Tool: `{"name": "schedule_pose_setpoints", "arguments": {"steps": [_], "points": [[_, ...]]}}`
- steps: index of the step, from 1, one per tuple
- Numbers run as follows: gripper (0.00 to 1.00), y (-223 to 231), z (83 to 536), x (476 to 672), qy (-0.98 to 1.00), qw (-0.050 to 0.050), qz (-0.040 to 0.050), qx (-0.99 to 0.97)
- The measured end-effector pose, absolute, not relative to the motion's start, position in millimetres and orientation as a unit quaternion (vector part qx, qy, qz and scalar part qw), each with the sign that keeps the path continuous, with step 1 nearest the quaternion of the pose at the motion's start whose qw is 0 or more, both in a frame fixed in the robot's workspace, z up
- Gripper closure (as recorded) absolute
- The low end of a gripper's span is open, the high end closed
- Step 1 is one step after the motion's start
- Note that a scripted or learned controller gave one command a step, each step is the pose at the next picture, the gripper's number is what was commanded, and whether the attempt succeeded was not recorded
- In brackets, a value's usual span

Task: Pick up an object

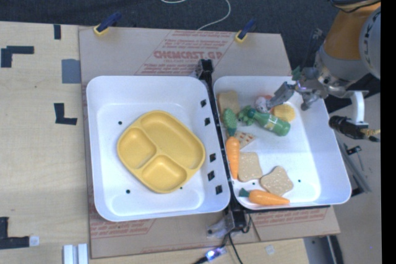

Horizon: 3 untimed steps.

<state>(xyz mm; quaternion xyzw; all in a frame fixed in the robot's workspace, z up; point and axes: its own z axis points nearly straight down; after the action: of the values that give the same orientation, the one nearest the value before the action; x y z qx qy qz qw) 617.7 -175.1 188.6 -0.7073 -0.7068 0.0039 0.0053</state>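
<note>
My end effector [286, 94] hangs over the upper part of the right bin [322, 151], right of centre in the frame; I cannot tell how it is set. Just below it lie a yellow piece [284, 112] and a green bottle [270, 123]. A yellow tray [161, 149] sits in the left bin [102, 133].

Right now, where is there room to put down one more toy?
The left bin has bare white floor all around the yellow tray, widest along its left wall. In the right bin, the patch between the green bottle and the right wall is free. Its left side, by the carrots, is crowded.
</note>
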Motion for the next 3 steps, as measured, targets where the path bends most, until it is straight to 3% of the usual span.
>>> {"name": "schedule_pose_setpoints", "arguments": {"steps": [1, 3], "points": [[0.0, -175, 195, 620.5, -0.708, 0.001, 0.0007, -0.707], [0.0, -177, 82, 613.9, -0.708, 0.001, 0.0014, -0.706]]}}
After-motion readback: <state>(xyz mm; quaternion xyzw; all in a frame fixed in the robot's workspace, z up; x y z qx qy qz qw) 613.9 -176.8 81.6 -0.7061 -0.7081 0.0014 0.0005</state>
